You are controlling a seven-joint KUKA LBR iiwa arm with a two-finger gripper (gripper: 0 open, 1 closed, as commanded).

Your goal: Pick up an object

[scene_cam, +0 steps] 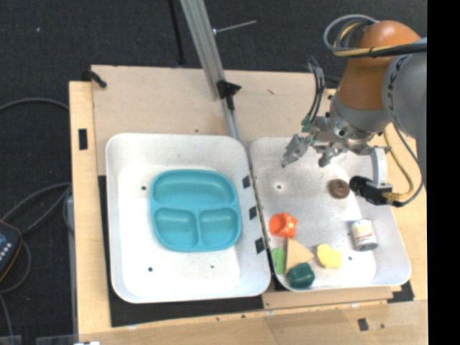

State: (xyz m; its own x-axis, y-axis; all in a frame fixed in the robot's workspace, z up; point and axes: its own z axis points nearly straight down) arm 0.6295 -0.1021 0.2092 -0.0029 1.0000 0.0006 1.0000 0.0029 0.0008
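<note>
My gripper (309,154) hangs over the far part of the right bin (309,200), its two fingers spread apart with nothing between them. Below it in that bin lie a brown round object (339,187), a small white can (363,234), an orange object (283,226), a yellow object (329,256), a tan wedge (298,251) and a dark green object (300,274). A thin light green piece (278,259) lies by the bin's left wall. All of them sit apart from the fingers.
The left bin (129,192) holds a teal divided plate (195,209). A slanted metal pole (205,45) rises from behind the bins near their shared edge. The arm's orange band (374,56) and cables stand at the upper right.
</note>
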